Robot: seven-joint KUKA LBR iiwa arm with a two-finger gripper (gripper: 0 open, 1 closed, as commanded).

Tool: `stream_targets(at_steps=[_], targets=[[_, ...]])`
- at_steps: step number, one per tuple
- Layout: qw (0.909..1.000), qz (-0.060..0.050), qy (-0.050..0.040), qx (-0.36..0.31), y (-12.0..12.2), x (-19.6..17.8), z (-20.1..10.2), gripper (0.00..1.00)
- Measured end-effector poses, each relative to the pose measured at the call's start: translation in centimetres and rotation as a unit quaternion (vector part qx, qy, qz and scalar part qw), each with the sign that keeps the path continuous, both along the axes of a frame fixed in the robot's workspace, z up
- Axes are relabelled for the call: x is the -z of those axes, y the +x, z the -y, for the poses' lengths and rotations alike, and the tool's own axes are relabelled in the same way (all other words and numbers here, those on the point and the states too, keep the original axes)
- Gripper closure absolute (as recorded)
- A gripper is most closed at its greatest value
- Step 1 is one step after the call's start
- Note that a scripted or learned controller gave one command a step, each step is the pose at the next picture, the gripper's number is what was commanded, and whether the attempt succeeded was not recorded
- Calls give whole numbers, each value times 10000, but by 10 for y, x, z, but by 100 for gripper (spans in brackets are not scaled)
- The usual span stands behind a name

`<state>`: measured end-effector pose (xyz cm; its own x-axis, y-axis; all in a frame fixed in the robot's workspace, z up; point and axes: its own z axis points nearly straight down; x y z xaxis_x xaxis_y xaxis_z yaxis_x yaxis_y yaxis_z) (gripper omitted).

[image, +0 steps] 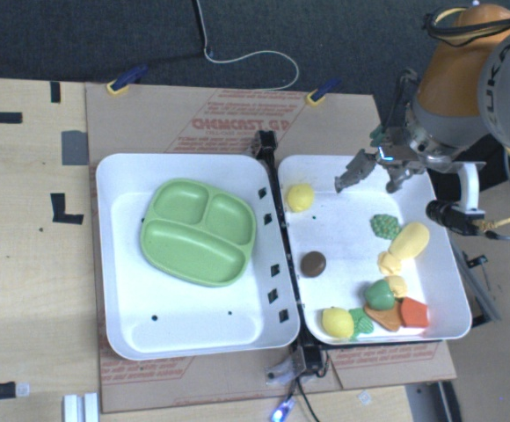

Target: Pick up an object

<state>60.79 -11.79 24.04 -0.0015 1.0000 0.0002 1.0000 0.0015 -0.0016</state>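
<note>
Gripper: the two-finger gripper (378, 175) hung over the back of the right white bin (352, 236), fingers spread wide with nothing between them.
Nearest object: a small round yellow plastic ball (300, 197) lay just to its left, apart from it.
Other objects: a brown round disc (313, 263) sat mid-bin.
Left bin: a green divided plastic plate (199, 231).
Bench: brown cardboard sheet (229, 121) under both bins.

Wooden bench (26, 262) topped with cardboard sheet (229, 121), clipped at rear. Two white bins side by side on cardboard: left bin (119, 323), right bin (448, 323).
</note>
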Motion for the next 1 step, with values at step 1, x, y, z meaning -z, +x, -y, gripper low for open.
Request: stream_targets(at_steps=[1], targets=[[10000, 95, -3, -26, -38, -278, -68, 0]])
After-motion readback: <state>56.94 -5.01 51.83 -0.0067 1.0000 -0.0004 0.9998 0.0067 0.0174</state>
